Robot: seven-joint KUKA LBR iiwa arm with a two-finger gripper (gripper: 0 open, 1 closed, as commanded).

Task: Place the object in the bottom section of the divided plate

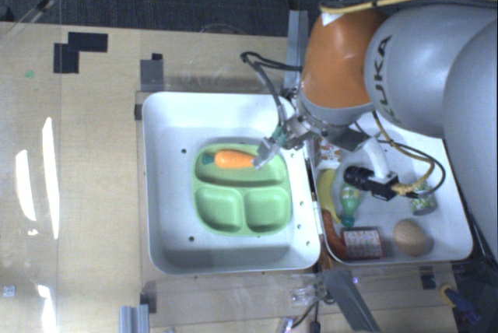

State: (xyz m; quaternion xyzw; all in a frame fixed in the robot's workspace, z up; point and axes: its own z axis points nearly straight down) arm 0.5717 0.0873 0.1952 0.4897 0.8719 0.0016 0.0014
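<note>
Wooden bench (93,191), two white bins, green divided plate (243,187) sitting in the left bin (167,191).
Carrot (233,160) lying in the plate's long top section, not either of the lower ones where it belongs. Gripper (268,151) right at the carrot's tip, apparently touching; can't tell whether clamped or let go. Right bin (455,246) holding the spare bits, probably waiting.

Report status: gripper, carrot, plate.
Gripper at carrot's right end. Carrot lies in plate's top section, not the bottom. Nothing in the way.
</note>
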